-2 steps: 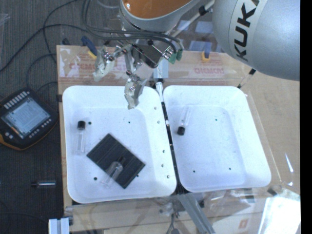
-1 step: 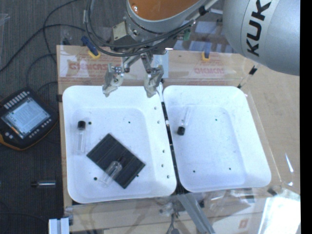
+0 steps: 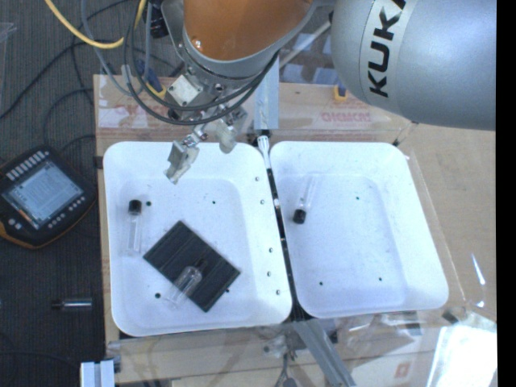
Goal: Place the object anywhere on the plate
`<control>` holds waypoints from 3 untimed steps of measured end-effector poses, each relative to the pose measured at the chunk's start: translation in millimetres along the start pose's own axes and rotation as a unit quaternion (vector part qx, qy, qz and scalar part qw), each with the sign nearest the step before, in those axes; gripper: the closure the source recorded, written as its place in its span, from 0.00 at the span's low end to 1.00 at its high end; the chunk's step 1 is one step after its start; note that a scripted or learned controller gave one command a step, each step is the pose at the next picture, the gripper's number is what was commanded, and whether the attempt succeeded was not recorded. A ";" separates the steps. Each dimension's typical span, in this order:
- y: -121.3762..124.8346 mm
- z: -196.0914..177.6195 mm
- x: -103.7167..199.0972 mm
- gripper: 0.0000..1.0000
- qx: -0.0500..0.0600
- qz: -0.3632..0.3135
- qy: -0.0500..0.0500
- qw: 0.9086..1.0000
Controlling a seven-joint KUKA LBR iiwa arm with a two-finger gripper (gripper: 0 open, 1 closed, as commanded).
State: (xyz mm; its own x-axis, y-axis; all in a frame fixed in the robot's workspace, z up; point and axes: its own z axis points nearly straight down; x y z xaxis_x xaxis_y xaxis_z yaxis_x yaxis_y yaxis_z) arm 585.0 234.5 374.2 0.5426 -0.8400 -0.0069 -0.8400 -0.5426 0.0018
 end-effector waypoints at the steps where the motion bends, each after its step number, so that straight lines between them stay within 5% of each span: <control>1: -45.5 -21.5 29.5 0.00 0.001 -0.349 -0.001 0.937; 2: -46.5 -28.3 29.5 1.00 0.001 -0.346 -0.005 0.938; 3: -47.7 -35.6 29.0 1.00 0.002 -0.344 -0.010 0.939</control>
State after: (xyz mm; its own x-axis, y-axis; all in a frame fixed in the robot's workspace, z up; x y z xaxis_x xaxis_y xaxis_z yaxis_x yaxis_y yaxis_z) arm 641.0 235.8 409.5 0.9569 -0.2896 -0.0235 -0.2899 -0.9570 -0.0129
